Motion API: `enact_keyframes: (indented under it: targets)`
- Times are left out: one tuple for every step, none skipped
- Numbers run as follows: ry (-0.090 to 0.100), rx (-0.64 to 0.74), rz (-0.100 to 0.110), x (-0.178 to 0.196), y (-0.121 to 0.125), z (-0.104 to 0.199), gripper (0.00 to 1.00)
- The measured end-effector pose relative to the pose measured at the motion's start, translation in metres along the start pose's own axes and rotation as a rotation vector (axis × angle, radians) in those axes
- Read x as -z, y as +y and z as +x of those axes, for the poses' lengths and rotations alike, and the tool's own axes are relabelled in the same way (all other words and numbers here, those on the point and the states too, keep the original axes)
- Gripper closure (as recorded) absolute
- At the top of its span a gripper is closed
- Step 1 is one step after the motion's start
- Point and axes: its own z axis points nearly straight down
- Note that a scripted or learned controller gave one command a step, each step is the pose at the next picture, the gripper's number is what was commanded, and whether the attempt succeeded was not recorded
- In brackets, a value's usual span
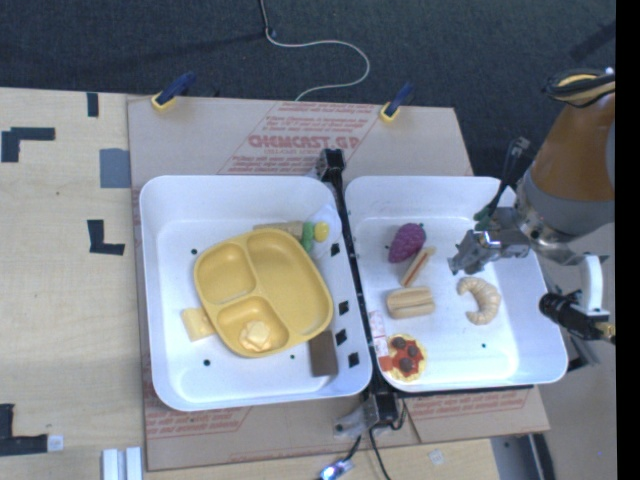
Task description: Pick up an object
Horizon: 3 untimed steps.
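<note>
Two white bins sit side by side on a cardboard-topped bench. Above the right bin [505, 363], the gripper [470, 256] hovers just above a toy croissant [481, 299]; whether it is spread or closed cannot be told. Nearby lie a purple grape bunch [406, 240], a bread roll [410, 301] and a pizza slice [404, 356]. The croissant looks light, rigid and smooth, probably best pinched across its thick middle.
</note>
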Motion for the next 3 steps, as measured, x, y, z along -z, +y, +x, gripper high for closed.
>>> enact_keyframes:
  targets:
    - [0.001, 0.005, -0.001, 0.008, 0.050, 0.030, 1.00]
    - [0.000, 0.002, 0.002, -0.006, 0.095, 0.042, 1.00]
    - [-0.001, -0.001, 0.003, 0.002, 0.077, 0.037, 1.00]
